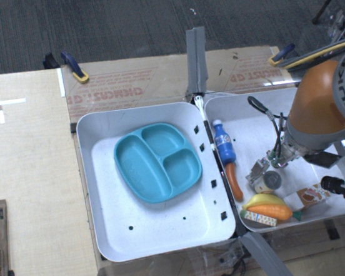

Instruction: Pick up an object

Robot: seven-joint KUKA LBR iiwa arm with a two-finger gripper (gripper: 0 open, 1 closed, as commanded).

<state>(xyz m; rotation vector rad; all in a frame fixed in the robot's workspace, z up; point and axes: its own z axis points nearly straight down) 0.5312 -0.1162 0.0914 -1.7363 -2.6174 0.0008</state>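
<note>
Jaws (262, 176) | low in right bin (244, 109) | open or shut: cannot tell

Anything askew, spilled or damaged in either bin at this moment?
Nothing spilled or broken. The blue divided plate sits askew in the left bin. In the right bin, the bottle lies on its side along the divider, a carrot at its lower end.

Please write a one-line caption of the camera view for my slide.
KUKA arm's end effector low in the right bin near bottle and toy carrot; blue divided plate in the left bin.
</note>
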